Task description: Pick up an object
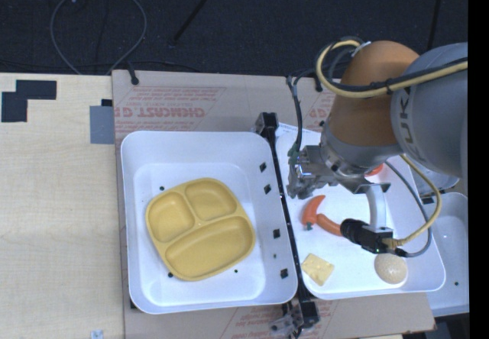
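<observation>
Count: two white bins side by side on the table (53,215), with a black rail between them. Left bin (137,169): one yellow plate (200,227) with three compartments, lying flat near the middle. Right bin (432,276): three loose pieces, namely one orange curved piece (313,211), one yellow wedge (317,269) at the lower left and one pale round piece (391,269) at the lower right, all apart from each other. The arm (374,116) blocks the upper half of the right bin. The pincer (300,183) sits at that bin's left side, just above the orange curved piece. Contact is unclear, and I cannot tell whether it is released or clenched.
</observation>
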`<control>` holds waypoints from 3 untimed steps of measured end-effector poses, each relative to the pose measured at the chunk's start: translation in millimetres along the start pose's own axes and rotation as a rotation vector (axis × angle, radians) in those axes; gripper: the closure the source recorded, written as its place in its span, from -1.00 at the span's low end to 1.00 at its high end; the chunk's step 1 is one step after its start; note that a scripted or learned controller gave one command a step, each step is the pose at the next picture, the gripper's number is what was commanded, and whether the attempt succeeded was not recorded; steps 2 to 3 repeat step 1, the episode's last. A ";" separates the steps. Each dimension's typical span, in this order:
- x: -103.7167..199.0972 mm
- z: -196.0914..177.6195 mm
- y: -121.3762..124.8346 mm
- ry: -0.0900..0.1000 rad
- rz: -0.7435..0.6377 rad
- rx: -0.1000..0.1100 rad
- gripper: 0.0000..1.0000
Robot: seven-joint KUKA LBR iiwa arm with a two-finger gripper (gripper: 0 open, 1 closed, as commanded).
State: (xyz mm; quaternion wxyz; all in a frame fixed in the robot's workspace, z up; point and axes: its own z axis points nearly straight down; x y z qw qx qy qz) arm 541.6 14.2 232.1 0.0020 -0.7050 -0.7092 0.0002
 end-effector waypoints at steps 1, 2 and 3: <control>52.4 -7.8 -4.5 0.000 0.000 0.000 1.00; 52.4 -7.8 -4.5 0.000 0.000 0.000 1.00; 52.4 -7.8 -4.5 0.000 0.000 0.000 1.00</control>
